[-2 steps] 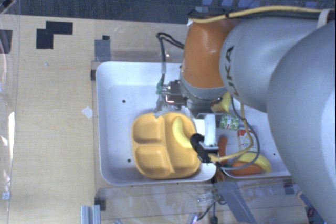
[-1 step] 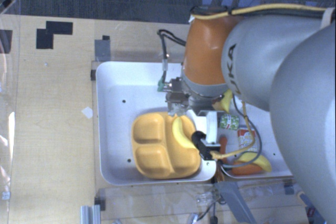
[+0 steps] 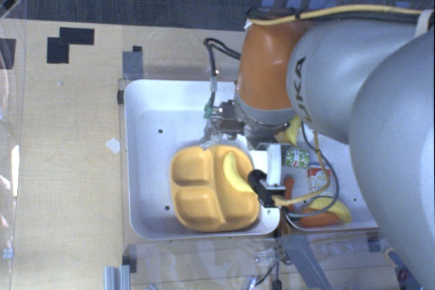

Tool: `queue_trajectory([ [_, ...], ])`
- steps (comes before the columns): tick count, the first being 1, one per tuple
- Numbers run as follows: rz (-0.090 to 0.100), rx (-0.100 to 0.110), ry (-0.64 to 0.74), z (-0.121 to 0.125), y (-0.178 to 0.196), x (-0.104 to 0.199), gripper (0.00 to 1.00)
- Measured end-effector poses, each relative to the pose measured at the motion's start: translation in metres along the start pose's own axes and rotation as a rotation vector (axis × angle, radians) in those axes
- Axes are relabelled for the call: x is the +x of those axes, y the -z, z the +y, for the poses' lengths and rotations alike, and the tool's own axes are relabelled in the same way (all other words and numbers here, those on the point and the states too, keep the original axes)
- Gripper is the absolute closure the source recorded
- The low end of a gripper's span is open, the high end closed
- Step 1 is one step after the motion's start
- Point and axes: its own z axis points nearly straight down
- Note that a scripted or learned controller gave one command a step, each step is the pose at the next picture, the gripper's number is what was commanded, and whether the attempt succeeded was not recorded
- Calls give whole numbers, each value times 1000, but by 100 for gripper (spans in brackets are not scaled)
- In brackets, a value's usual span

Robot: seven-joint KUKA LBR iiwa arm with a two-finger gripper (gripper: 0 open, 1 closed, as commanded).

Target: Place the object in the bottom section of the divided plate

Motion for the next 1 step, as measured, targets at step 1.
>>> queue_trajectory([
  [1, -1, -3, 235, 74, 76, -5, 0],
])
